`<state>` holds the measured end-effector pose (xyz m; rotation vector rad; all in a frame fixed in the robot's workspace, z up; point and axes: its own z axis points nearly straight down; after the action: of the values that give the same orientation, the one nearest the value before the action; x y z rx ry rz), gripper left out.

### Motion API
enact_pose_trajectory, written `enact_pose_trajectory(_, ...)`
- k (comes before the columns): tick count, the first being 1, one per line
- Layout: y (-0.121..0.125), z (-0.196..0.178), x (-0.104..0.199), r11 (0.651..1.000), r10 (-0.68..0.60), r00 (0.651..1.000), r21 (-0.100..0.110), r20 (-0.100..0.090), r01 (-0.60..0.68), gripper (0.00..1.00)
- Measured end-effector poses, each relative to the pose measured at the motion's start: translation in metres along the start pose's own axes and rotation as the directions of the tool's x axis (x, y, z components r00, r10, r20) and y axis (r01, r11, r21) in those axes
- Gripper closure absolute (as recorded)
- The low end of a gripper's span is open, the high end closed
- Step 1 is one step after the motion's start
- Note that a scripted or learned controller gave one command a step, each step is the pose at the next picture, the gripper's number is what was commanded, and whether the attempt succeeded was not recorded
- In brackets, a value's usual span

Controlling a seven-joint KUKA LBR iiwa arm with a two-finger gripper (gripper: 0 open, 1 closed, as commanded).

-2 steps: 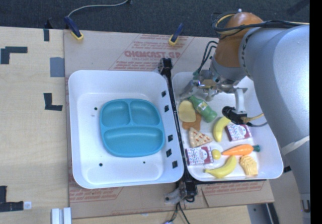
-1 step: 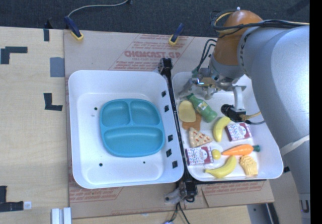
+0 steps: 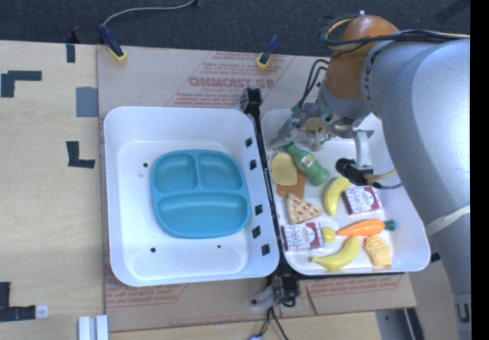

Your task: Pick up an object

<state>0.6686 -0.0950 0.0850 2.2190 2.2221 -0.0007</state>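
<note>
A light wooden surface is shown, marked with dark tape pieces. A brown cardboard sheet with red lettering is laid over it and held at the far edge by two yellow-and-blue clamps. Two shallow white bins are set side by side on the cardboard, touching: the left bin and the right bin.

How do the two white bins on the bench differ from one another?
The left bin holds one thing, a blue divided plate; the right bin holds many small toy foods, such as a carrot and a banana. The arm's pincer reaches over the right bin, not the left. Both are shallow, white and alike in size.
</note>
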Motion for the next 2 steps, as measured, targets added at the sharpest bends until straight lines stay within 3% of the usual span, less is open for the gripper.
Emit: enact_pose_trajectory(2, -0.0056, -0.0003, 0.0001, 1.000, 0.001, 1.000, -0.001, 0.001, -0.001, 0.00)
